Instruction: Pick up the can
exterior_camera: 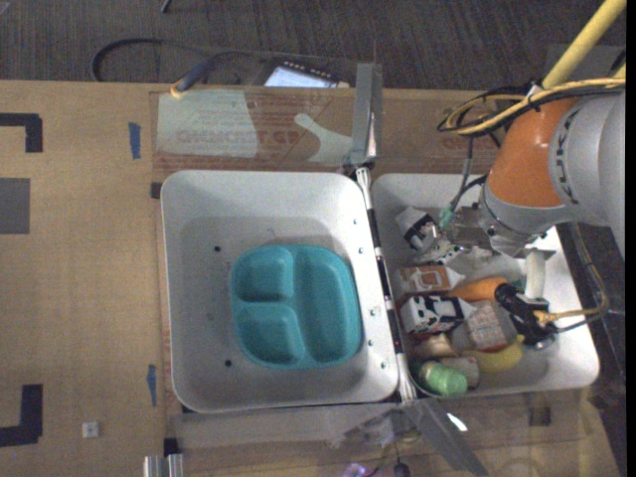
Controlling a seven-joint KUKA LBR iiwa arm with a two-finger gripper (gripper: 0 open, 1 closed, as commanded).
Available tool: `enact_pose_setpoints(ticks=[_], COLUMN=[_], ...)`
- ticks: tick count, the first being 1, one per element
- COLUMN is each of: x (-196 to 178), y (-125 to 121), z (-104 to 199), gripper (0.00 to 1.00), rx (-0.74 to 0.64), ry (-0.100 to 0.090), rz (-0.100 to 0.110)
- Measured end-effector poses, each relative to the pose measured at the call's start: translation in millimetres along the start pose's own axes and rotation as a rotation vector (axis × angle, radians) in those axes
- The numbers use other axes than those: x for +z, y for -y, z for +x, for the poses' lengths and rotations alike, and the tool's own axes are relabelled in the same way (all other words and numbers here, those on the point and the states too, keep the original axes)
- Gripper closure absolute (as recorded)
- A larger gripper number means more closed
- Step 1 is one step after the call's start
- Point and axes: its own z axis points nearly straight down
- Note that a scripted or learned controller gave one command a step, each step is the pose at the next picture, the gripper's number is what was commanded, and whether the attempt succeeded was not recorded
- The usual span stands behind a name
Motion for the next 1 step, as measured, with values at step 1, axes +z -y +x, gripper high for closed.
enact_pose_setpoints(ticks=[1], x=[6.6], y=[-52.6], z=[-3.3], gripper=[0.00], rx=[0.156], ry=[-0.001], rz=[0.058])
